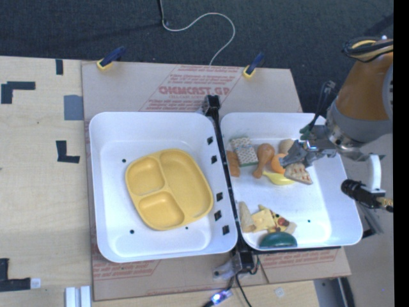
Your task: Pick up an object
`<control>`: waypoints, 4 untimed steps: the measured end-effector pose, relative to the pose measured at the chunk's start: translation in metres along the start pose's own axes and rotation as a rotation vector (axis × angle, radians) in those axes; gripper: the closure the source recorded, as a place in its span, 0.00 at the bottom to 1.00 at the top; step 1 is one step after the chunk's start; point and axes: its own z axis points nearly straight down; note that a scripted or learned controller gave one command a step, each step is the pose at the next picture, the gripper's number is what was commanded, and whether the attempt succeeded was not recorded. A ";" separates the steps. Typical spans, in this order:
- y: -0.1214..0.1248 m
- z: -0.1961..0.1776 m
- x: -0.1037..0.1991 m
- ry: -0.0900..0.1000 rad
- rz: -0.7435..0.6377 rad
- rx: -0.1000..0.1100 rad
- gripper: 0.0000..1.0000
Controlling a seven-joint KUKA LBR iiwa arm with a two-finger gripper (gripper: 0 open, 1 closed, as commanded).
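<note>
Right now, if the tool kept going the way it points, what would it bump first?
Probably the pizza slice, just under the tool, beside the banana. Depth is hard to judge from above.

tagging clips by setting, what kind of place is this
Probably a robotics lab bench: two white bins clamped on cardboard, toy food piled in the right one, a yellow divided plate in the left, and a robot gripper reaching in.

The divided plate [169,188] lies in the bin left of the centre divider [219,165]; toy foods, including a drumstick [263,158], lie right of it.
</note>
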 end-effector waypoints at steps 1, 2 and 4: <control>0.016 -0.006 0.046 0.002 -0.005 0.002 1.00; 0.021 0.011 0.093 0.001 -0.004 0.006 1.00; 0.034 0.008 0.084 0.001 -0.001 0.003 1.00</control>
